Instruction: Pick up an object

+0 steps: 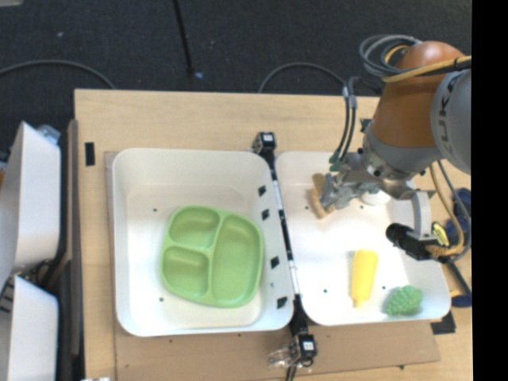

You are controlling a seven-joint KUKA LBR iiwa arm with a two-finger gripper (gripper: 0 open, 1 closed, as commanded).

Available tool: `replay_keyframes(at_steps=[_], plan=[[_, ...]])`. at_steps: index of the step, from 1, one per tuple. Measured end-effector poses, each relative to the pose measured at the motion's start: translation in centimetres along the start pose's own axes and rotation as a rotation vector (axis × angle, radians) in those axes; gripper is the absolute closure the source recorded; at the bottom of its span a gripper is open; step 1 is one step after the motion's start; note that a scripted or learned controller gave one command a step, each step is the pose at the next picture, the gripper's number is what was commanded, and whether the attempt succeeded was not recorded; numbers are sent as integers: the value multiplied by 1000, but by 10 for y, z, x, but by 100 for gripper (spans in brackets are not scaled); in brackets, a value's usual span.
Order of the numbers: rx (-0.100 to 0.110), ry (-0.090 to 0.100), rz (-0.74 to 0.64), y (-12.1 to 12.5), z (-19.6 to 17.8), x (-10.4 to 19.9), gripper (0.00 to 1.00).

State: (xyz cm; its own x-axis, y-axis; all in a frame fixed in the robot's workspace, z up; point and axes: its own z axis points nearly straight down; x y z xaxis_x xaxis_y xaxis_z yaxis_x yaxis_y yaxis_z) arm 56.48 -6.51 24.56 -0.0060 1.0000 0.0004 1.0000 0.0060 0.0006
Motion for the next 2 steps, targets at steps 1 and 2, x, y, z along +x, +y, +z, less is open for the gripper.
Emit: replay_keyframes(at_steps=[1, 2], plan=[[-2, 1, -2, -5, -10, 54, 100], [1, 1, -2, -8, 0, 114, 100]])
